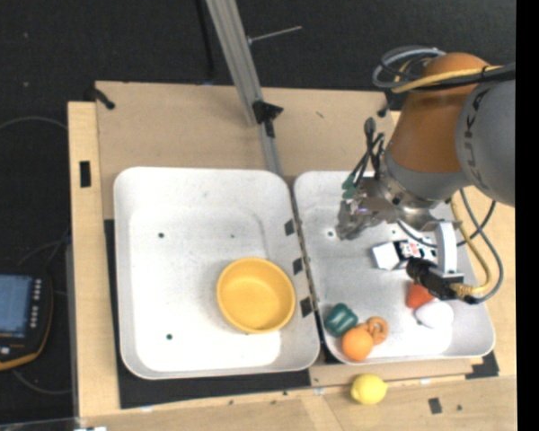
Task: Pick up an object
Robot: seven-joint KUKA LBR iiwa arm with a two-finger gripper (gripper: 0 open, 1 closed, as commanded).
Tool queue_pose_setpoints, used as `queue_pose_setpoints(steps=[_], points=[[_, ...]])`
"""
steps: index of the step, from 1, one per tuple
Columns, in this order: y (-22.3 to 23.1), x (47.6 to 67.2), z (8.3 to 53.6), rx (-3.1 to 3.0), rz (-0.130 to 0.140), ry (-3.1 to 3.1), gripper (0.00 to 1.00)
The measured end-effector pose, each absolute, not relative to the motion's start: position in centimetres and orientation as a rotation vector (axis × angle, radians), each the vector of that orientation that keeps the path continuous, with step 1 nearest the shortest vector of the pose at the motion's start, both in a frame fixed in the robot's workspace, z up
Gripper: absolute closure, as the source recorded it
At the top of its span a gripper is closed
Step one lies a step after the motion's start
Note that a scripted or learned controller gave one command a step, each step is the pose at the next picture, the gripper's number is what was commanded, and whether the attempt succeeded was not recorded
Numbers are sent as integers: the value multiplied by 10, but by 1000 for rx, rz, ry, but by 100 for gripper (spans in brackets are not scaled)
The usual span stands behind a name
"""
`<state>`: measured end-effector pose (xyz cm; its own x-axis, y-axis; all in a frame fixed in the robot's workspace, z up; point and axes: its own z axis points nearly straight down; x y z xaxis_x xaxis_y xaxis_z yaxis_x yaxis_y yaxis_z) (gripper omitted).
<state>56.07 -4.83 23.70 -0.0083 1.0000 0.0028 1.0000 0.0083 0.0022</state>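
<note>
arm: reaches in from the right, orange band up top, wrist angled down-left over right bin
left bin: holds yellow bowl, front right
gripper: low over the right bin's bare back-left floor; grip state can't tell
objects: green block, orange fruit, red and white pieces along that bin's front, apart from gripper
lemon: on bench, outside bins
</note>
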Motion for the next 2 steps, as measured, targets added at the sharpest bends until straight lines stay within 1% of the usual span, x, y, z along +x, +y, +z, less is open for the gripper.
queue_pose_setpoints(steps=[2], points=[[50, 551, 226, -2212, -1, -2228, 100]])
